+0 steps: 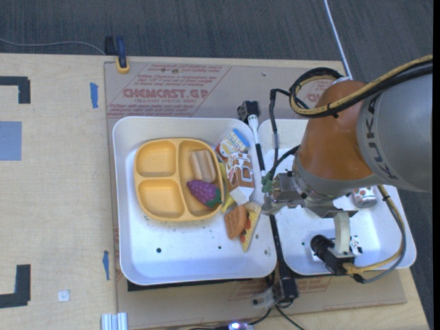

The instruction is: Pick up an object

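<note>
Grapes (204, 192) in yellow tray (157, 198)

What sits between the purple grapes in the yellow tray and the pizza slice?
In the camera view, the tray's yellow rim, then bare white bin floor, separate the grapes from the pizza slice.

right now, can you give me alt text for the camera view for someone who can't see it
A grey and orange robot arm reaches from the right over two white bins. The left bin holds a yellow divided plate bearing toy grapes and a sausage, with small food packets piled beside it.
</note>
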